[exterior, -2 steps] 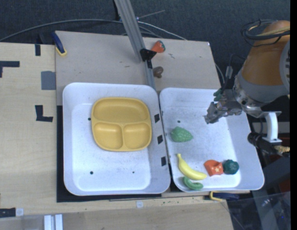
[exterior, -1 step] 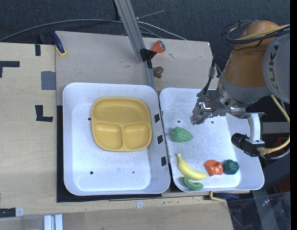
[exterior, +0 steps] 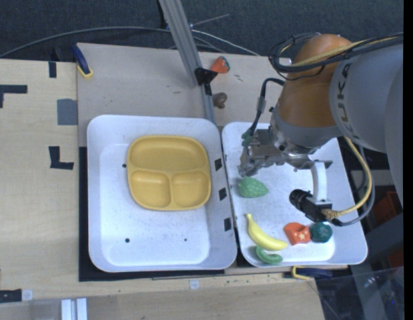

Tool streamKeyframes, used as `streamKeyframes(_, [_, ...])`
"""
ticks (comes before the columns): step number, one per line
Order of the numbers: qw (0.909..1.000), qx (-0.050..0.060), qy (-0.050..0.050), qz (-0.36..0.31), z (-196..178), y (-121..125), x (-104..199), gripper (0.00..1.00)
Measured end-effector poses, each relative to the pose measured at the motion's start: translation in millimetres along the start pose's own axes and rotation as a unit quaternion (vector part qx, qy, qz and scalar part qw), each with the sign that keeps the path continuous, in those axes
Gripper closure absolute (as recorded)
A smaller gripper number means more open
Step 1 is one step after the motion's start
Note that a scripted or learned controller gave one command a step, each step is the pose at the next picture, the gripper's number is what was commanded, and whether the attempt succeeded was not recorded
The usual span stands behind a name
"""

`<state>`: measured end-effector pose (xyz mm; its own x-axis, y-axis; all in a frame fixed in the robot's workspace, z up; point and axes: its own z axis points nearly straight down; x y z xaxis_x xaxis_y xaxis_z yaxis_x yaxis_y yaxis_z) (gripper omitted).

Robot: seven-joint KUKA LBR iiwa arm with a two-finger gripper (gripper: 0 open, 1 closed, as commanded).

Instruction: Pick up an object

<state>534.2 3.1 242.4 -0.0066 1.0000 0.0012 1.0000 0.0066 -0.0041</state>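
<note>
The arm enters from 3 o'clock, orange band uppermost, wrist bent down over the right bin point(exterior: 346, 245); the gripper point(exterior: 249, 169) hangs just above the green leafy object point(exterior: 251, 188), its state cannot be told. Toward 5 o'clock lie a banana point(exterior: 263, 235), a green piece point(exterior: 268, 256), a red object point(exterior: 297, 233) and a teal ball point(exterior: 320, 232); the left bin point(exterior: 99, 199) bears a yellow divided plate point(exterior: 169, 172). The arm's bulk hides the right bin's far corner.
</note>
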Motion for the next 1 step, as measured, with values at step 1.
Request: streamKeyframes(1, [1.0000,0.000,0.000,0.000,13.6,-0.6,58.7,1.00])
